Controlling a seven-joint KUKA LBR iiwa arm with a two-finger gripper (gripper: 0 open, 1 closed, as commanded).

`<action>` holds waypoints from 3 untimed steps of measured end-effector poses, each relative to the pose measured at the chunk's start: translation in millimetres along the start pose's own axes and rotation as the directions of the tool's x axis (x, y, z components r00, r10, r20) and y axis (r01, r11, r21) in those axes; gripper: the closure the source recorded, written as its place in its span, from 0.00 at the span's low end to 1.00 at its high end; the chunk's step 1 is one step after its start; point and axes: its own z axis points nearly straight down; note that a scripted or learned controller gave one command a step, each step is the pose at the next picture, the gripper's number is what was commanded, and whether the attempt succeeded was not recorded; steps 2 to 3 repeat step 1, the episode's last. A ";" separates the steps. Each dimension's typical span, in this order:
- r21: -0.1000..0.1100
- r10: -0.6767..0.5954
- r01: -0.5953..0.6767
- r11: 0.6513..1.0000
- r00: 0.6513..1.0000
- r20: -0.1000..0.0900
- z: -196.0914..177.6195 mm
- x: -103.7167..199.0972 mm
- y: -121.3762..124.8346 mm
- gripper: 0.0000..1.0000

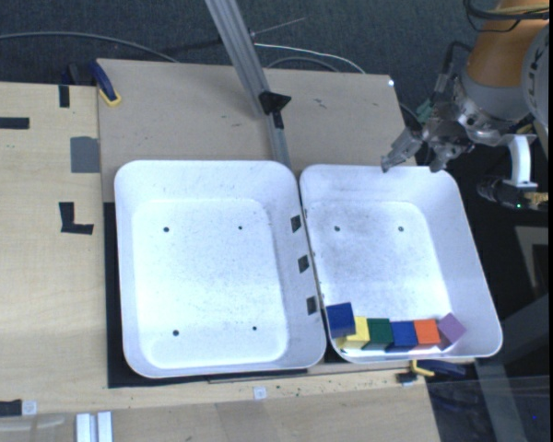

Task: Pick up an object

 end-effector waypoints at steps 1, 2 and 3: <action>-0.011 -0.001 0.001 1.000 1.000 0.002 -299.7 -11.6 -8.6 0.00; -0.011 -0.001 0.001 1.000 1.000 0.002 -299.7 -11.6 -8.6 0.00; -0.011 -0.001 0.001 1.000 1.000 0.002 -299.7 -11.6 -8.6 0.00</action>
